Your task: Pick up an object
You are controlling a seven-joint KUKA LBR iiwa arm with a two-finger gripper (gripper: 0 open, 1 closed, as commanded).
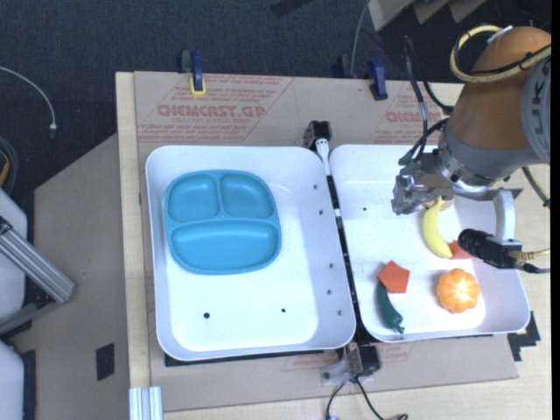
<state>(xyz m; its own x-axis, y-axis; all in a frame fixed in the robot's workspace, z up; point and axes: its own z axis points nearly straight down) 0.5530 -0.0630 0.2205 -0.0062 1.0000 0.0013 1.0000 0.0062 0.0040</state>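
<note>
Yellow curved banana [435, 233] lies in the right-hand shallow white bin [367, 175], towards its far right side, with its upper tip right under the metal gripper [409, 201]. From this slanted angle you cannot tell whether the gripper is spread or closed, nor whether it touches the fruit, and you do not see the banana clamped in it. The grey arm with the orange band [499, 68] comes in from the right above that spot. Just beside the banana's lower end you see a small red piece [460, 251], partly hidden, too little of it showing to name. Nearer the front rim sits a round orange mandarin-like fruit [458, 290], apart from the banana. To its left, near the middle of the bin, lies an orange-red block [395, 277], and just in front of that a dark green pepper-shaped toy [388, 309], its tip close to the front wall. The left-hand white bin [249, 326] holds a light blue plastic plate with three compartments [224, 221], set towards its far left part. Both bins rest on a brown board worktop [262, 103] printed in red, with two blue clamps [198, 68] at its far edge.
</note>
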